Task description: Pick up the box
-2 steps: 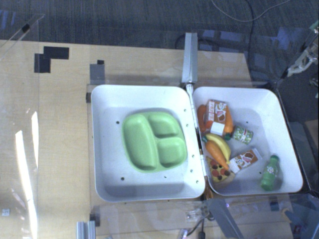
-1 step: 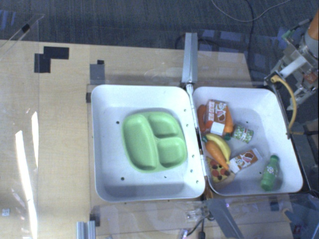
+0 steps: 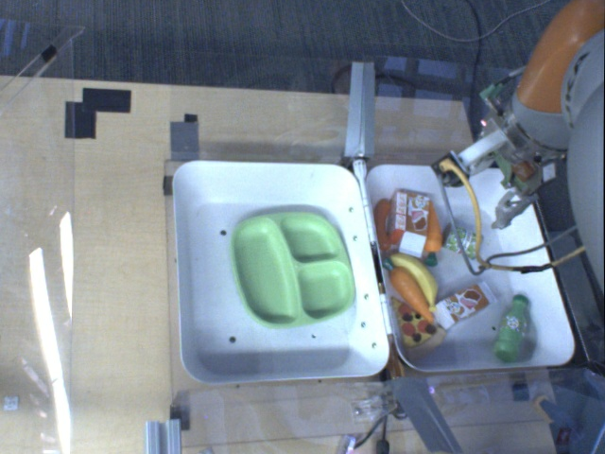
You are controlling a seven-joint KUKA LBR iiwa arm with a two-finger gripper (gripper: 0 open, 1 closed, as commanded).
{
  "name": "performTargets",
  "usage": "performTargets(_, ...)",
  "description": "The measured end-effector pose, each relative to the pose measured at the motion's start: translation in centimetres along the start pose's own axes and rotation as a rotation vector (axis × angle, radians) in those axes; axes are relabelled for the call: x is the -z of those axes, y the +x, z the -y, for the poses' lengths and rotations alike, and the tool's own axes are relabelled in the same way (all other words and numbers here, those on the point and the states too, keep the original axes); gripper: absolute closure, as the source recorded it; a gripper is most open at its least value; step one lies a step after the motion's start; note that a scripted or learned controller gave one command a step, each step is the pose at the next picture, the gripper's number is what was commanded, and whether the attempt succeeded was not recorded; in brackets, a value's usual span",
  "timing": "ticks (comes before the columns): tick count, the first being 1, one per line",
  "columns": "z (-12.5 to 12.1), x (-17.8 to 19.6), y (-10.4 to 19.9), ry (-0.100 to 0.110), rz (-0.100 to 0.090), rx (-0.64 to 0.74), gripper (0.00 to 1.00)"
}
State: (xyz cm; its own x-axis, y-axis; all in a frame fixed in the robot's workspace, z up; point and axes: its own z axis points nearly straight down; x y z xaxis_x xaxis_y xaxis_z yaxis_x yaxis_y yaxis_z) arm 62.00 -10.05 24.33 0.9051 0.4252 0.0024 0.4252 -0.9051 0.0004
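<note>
Camera view: the box [image 3: 463, 305] was seen lower left of the gripper [image 3: 510, 201], long axis diagonal; the gripper's state could not be told.

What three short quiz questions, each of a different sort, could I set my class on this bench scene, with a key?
1. True or false: the green divided tray lies in the right bin.
2. Multiple choice: the green bottle lies in the right bin's (a) far left corner, (b) near right corner, (c) middle.
3. Fill the gap: the yellow banana lies between the two small red and white ____.

Key
1. False: it lies in the left bin.
2. b
3. boxes: one farther from the camera, one nearer. The hand hangs over the right bin's far right part, apart from both.
</note>
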Motion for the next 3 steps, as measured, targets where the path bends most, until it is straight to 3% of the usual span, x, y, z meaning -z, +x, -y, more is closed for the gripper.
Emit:
performTargets(1, -0.2, -12.5, 1.1, -0.013, -0.024, 0.002, 0.00)
performTargets(2, -1.2, -13.6, 4.5, -0.008, -0.004, 0.003, 0.00)
performTargets(3, -7.1, -15.3, -1.6, -0.007, -0.008, 0.053, 0.00)
